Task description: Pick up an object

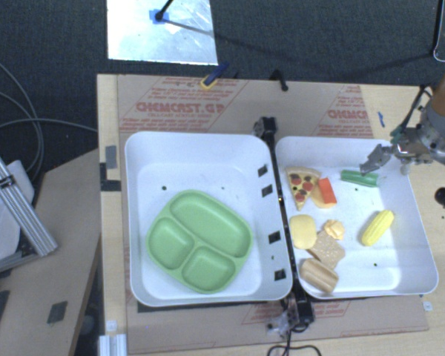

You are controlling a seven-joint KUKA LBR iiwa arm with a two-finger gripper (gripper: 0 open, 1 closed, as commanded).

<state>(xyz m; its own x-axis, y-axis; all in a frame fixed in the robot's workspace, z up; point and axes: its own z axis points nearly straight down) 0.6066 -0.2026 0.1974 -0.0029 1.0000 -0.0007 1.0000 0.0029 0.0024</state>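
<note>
Toy food fills your right bin, green tray the left — gripper above a green stick, grip unclear.

green bar flat in right bin's far part, beside tool

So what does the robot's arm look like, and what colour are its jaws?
The arm comes in from the right. It is grey metal with an orange band at the top, near the picture's corner. Its gripper is grey too, small and bony-looking, with thin jaws. A thin dark cable hangs down above it.
</note>
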